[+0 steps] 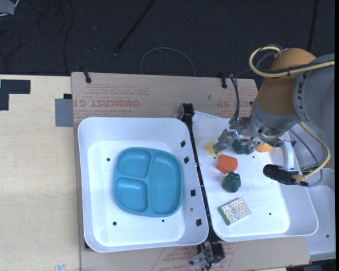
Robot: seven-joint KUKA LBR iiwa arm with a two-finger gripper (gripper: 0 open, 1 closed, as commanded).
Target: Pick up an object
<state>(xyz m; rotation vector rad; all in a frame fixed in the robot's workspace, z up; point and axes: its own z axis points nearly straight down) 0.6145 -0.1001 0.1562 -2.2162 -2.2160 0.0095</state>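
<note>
My gripper (237,143) hangs over the back of the right bin (302,219), its metal fingers low near the bin floor. A yellow piece (211,148) peeks out at the gripper's left side and an orange-yellow piece (264,147) at its right. Just in front of the gripper lies an orange block (226,163), and below that a dark green round object (232,181). A small patterned packet (234,210) lies nearer the front of the same bin. I cannot see whether anything sits between the fingers.
The left bin (96,151) holds a blue divided plate (147,181). A black divider rail (195,174) runs between the two bins. The arm's grey body and orange band (282,89) cover the right bin's back right corner.
</note>
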